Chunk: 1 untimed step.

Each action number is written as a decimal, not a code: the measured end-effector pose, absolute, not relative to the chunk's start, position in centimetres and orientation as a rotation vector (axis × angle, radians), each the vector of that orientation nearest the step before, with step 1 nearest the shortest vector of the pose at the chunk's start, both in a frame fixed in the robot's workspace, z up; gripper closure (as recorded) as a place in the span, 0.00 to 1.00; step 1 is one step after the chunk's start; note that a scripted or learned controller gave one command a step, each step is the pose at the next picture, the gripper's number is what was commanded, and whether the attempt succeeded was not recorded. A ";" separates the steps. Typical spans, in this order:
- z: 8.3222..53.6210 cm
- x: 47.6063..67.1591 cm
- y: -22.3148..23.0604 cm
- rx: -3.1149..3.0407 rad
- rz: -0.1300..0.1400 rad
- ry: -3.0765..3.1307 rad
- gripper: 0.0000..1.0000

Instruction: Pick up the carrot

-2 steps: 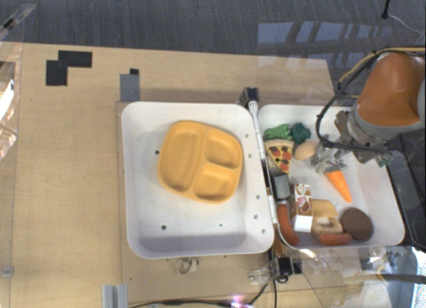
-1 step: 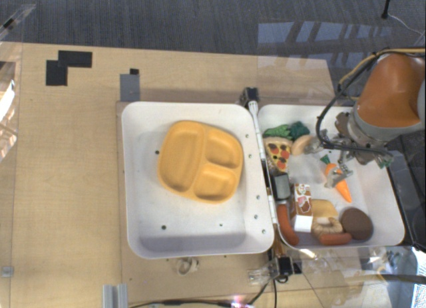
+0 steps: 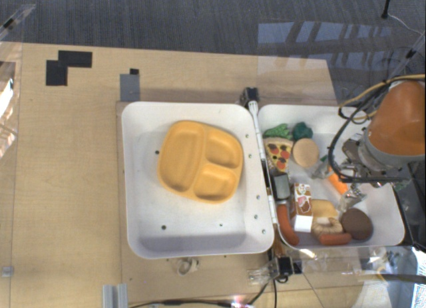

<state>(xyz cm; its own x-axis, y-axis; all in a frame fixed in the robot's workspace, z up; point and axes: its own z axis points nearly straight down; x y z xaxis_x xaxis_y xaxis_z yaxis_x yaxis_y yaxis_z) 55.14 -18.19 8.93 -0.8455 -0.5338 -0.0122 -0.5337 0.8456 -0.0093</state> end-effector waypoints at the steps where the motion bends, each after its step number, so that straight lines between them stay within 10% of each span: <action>1: 10.4 55.6 -18.1 -0.867 -0.016 2.992 1.00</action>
